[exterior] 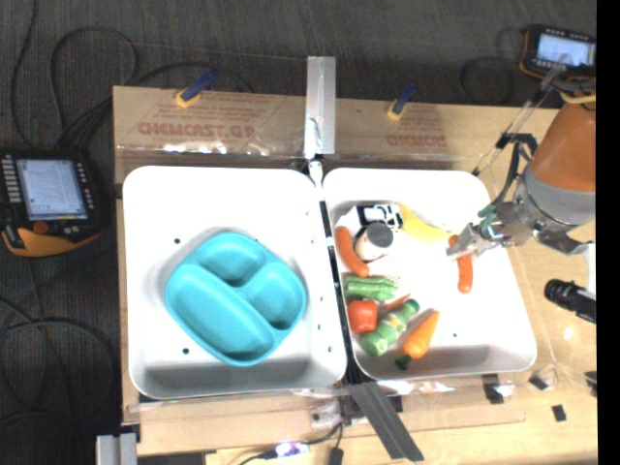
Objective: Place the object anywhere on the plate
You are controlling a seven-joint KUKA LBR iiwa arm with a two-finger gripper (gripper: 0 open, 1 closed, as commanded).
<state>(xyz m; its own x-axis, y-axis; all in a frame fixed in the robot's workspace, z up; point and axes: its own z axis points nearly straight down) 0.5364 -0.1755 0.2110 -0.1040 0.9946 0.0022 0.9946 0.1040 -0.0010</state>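
1. Your bench [484, 124] sits on dark carpet, with a clear sheet clipped along its far edge and a handheld controller [48, 201] off to the left.
2. Two white bins lie side by side; the left bin [155, 356] holds a blue divided plate [235, 296], tilted on the bin floor.
3. In the right bin [504, 337] you see toy food piled along its left side: an orange carrot [420, 333], a red tomato [362, 315], green pieces, a yellow banana [422, 225] and a black-and-white item near the far wall.
4. The tool [467, 245] hangs over the right bin's right part; an orange-red chili-shaped piece [465, 272] dangles straight down from its tip, apparently pinched at its upper end.
5. That piece is well apart from the plate, one bin over.
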